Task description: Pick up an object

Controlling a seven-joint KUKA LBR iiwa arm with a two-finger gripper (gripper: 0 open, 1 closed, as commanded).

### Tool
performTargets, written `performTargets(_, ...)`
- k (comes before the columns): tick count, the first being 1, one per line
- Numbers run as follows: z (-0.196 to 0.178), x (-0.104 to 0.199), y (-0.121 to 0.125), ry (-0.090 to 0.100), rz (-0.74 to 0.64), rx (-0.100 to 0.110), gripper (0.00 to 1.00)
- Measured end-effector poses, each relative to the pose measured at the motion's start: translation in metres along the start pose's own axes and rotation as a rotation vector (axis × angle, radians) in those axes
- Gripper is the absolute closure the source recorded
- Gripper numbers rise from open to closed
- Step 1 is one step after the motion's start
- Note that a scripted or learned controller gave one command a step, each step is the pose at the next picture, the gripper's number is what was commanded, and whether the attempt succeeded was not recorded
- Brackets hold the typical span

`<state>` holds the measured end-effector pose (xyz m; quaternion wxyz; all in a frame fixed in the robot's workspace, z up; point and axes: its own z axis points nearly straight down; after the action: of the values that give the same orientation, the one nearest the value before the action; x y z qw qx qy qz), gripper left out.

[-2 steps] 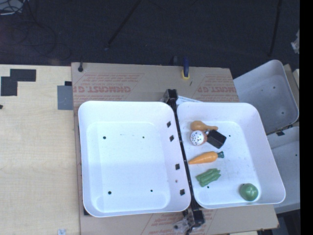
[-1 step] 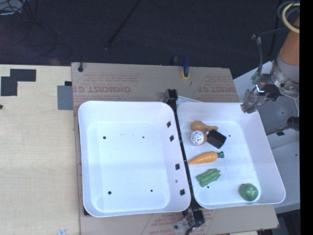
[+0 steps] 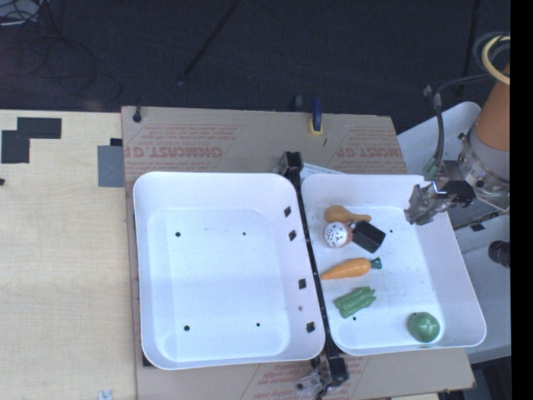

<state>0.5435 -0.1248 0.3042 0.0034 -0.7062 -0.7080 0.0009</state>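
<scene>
From the camera view, the objects are lying loose in the right bin (image 3: 466, 302), with a carrot (image 3: 346, 268) mid-bin as a likely target, probably scattered for easy reach, while the gripper (image 3: 420, 205) is hovering at the bin's upper right edge, holding nothing, jaw gap unclear.

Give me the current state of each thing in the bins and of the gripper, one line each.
gripper: above the right bin's right edge, holding nothing visible.
carrot: lying flat, mid bin.
green pod: lying flat, below the carrot.
green ball: resting in the near right corner.
white spotted ball: touching the black block.
tan gourd: lying flat.
</scene>
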Motion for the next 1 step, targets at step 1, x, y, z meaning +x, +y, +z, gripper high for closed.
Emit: performTargets(1, -0.1916, 0.0451, 0.0334, -0.006, -0.003, -0.023, 1.0)
